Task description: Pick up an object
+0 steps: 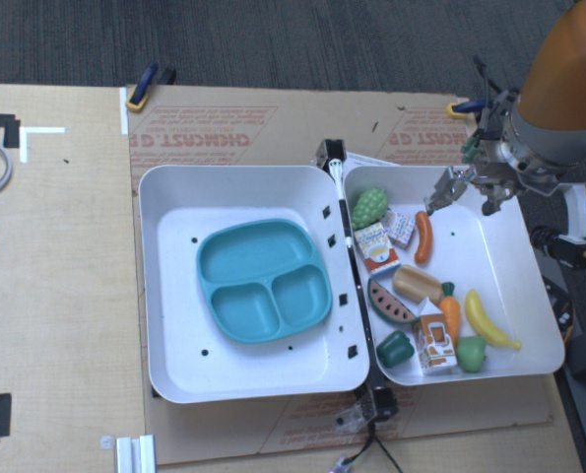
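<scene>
1. nearest the camera, the right bin (529,264) held its toy food in a heap: green pepper (395,347), juice carton (435,344), banana (489,321), carrot (451,315), watermelon slice (391,302).
2. further back lay the hot dog (423,237), apart from the pile and closest to the arm.
3. beyond it the gripper (467,191) hovered over the bin's far edge, fingers spread and holding nothing.
4. this looked like the approach step; nothing was lifted yet.
5. next move called for dropping straight onto the hot dog and closing across it.
6. the left bin (164,264) held a blue tray (263,279).
</scene>
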`<state>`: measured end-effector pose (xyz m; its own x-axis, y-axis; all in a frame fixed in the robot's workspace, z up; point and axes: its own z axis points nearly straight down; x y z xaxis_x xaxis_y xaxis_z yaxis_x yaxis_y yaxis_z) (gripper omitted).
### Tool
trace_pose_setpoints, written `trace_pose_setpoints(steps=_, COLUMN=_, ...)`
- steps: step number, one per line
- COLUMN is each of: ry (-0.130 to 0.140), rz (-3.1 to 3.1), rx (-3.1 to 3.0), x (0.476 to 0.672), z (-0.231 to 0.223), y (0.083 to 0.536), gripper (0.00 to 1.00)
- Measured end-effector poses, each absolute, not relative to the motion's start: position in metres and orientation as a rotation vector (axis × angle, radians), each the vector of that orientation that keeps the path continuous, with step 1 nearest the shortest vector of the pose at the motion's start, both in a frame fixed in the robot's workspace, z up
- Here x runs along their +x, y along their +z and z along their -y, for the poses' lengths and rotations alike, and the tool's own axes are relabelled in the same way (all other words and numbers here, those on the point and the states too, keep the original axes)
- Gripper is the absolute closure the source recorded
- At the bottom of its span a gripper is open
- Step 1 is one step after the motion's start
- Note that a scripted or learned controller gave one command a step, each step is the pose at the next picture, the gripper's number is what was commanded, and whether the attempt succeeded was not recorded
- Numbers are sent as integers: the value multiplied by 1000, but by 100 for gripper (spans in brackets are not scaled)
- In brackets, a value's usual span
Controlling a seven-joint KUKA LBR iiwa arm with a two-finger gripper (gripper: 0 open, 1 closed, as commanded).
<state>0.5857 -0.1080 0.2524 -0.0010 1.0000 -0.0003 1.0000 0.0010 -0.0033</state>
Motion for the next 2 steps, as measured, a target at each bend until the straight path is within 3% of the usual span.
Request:
trace_pose_setpoints(steps=1, ry=4, rz=2216, rx=-2223, x=594, z=119, y=98, gripper=0)
trace_pose_setpoints(steps=2, ry=5, rz=2211, rx=-2225, x=594, z=119, y=106, gripper=100)
